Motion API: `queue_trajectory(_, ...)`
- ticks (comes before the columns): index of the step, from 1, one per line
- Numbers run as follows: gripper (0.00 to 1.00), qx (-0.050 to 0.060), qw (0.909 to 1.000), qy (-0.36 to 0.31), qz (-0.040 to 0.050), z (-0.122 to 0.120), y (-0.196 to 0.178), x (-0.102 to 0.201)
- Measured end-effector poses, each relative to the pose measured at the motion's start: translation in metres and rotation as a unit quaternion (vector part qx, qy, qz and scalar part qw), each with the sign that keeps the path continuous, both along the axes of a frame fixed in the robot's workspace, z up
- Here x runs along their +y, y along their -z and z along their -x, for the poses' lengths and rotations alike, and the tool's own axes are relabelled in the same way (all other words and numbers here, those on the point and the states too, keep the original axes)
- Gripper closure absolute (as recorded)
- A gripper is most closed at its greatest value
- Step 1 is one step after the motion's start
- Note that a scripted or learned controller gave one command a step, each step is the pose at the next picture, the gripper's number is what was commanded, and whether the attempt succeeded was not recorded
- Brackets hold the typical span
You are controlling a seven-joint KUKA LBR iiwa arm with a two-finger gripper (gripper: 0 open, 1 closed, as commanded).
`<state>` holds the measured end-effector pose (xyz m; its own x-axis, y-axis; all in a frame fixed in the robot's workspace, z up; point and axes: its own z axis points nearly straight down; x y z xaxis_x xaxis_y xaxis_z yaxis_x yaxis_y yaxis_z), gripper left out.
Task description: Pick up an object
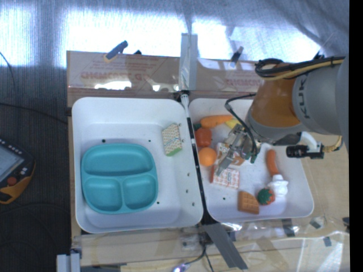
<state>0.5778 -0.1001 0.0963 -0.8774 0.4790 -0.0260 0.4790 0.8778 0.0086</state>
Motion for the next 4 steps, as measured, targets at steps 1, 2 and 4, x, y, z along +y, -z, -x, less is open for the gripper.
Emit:
queue_trajectory(1,0.00,0.013,0.9903,0.138,-0.0038,-0.067,0.003,-0.006)
queue_trajectory(2,0.00,0.002,0.9900,0.141,-0.0042,-0.035,0.000,-0.024)
queue_trajectory(4,1.00,0.012,0.9863,0.165,-0.0039,-0.080,-0.163,0.064)
